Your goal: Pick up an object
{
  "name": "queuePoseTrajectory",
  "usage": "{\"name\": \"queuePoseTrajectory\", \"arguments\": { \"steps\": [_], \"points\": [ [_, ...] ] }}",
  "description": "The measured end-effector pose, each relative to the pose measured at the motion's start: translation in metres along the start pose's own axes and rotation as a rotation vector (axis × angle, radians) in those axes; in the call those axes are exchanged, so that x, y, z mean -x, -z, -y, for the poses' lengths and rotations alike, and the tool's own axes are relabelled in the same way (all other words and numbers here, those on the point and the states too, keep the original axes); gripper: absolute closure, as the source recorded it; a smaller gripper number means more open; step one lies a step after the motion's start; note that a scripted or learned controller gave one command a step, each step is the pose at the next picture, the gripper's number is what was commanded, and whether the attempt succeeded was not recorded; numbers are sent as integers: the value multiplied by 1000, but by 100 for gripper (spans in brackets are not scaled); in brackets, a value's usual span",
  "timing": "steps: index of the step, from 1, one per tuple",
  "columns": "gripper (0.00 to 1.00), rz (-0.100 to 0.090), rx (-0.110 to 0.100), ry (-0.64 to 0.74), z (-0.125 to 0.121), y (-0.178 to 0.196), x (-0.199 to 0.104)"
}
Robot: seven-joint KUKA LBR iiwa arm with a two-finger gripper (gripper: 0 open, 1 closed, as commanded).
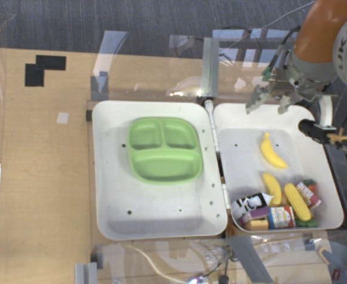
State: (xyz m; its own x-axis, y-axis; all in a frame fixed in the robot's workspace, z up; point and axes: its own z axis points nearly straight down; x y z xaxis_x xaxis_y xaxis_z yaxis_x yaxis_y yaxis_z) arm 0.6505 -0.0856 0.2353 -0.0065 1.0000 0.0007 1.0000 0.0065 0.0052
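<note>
My hand [269, 101] is hovering over the far edge of the right bin [244, 141], fingers spread and released, grasping nothing. The arm is reaching in from the right, orange band uppermost.

In the right bin, a banana [272, 152] is lying alone near the middle, well apart from my hand. A second banana [272, 187] is sitting nearer the front, just beside a corn cob [297, 202]. A black-and-white carton [253, 204] and a few small packets [279, 217] are crowding the front corner, touching one another.

In the left bin [111, 212], a green tray [164, 149] with three compartments is resting flat, toward the far half. Both bins are sitting side by side on the desk [37, 176].
</note>
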Motion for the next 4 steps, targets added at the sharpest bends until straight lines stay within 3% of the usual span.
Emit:
{"name": "queuePoseTrajectory", "arguments": {
  "steps": [1,2,3,4],
  "points": [
    [0,1,3,156,-20,-1,-47],
    [0,1,0,372,2,-88,20],
    [0,5,7,309,34,-145,74],
    [100,3,15,309,32,-132,72]
  ]
}}
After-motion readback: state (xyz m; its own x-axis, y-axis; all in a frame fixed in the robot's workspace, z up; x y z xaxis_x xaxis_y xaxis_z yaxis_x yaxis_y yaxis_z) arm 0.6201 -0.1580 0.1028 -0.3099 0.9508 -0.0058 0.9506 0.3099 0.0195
